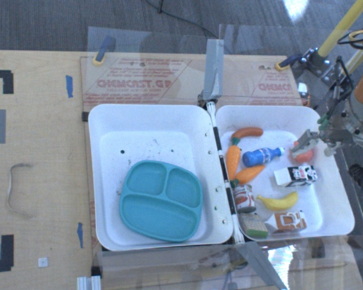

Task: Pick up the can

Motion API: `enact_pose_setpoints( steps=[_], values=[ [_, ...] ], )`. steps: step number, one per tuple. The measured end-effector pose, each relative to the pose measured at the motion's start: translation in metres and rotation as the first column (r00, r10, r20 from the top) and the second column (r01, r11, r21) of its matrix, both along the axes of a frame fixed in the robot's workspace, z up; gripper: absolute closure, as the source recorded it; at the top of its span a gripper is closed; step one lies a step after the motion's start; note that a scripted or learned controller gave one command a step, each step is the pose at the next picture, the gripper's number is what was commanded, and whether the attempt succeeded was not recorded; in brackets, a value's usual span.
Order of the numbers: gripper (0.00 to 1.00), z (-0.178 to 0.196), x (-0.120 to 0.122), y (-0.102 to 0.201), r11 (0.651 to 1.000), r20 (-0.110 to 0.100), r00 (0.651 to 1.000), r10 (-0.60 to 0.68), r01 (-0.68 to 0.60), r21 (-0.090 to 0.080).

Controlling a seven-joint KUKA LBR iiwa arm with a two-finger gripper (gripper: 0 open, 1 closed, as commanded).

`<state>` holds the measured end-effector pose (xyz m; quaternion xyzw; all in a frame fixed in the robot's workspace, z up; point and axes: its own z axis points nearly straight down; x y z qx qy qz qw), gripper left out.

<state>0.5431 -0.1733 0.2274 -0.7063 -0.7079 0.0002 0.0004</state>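
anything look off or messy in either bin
Nothing looks spilled or broken. The left bin holds a teal divided plate sitting askew to the walls, plus a few dark specks on the floor. In the right bin the can lies on its side against the left wall.

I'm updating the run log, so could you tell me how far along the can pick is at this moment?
Nothing looks done yet: the can lies in the right bin by the divider, beside the banana. In hand: the gripper is at the bin's far right, near a reddish item, well away from the can. Left: moving over the can, gripping it, and lifting.
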Motion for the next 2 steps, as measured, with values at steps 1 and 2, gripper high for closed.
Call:
enact_pose_setpoints(
  steps=[1, 2],
  values=[
    [0.0, 0.008, -0.004, -0.01, 0.987, 0.004, 0.987, -0.16, 0.16, -0.002],
    [0.0, -0.115, -0.015, 0.007, 0.957, 0.028, 0.957, -0.29, 0.29, -0.001]
  ],
)
